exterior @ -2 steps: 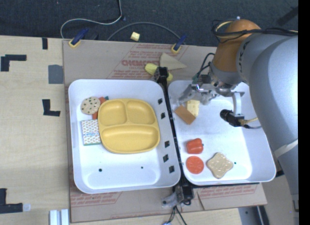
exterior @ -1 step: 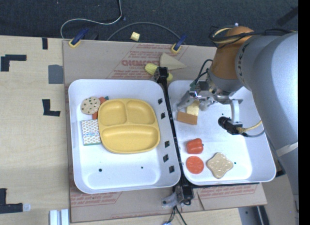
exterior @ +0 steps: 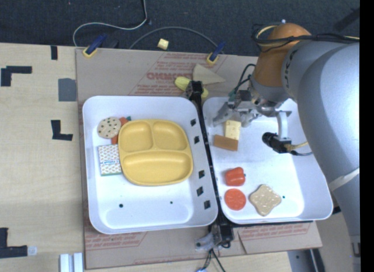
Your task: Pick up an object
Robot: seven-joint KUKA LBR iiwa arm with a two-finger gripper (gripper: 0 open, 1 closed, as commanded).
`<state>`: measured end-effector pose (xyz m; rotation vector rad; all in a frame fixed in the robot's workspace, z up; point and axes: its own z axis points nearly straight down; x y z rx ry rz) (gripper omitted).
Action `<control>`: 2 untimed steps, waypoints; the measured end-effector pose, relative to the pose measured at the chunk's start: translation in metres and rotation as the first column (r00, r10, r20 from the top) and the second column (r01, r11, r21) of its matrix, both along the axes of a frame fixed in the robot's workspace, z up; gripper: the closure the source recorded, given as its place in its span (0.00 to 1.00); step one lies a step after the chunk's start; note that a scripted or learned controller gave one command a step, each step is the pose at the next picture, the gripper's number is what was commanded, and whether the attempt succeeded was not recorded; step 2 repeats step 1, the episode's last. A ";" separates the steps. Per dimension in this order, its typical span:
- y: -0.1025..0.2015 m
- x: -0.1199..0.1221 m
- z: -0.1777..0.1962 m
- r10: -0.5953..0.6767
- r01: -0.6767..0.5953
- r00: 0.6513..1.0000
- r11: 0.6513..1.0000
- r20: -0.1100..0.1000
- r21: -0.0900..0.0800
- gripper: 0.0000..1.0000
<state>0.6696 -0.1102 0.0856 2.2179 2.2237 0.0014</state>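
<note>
My gripper (exterior: 236, 116) hangs over the far left part of the right bin (exterior: 304, 177), its fingers spread open. A pale yellow cheese block (exterior: 232, 129) lies just in front of the fingertips, not held. A brown wedge (exterior: 225, 143) rests against the cheese. Nearer the front of this bin lie a red pepper (exterior: 235, 176), a red tomato slice (exterior: 235, 199) and a piece of toast (exterior: 265, 199).
The left bin (exterior: 146, 215) holds a yellow divided plate (exterior: 155, 151), a cookie (exterior: 108, 127) and a patterned box (exterior: 109, 159). A black divider (exterior: 201, 148) runs between the bins. The arm's grey body (exterior: 327, 101) covers the right side. Cables and clips lie beyond the bins.
</note>
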 end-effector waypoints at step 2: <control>0.000 0.000 0.010 0.001 -0.001 1.000 1.000 0.002 -0.001 1.00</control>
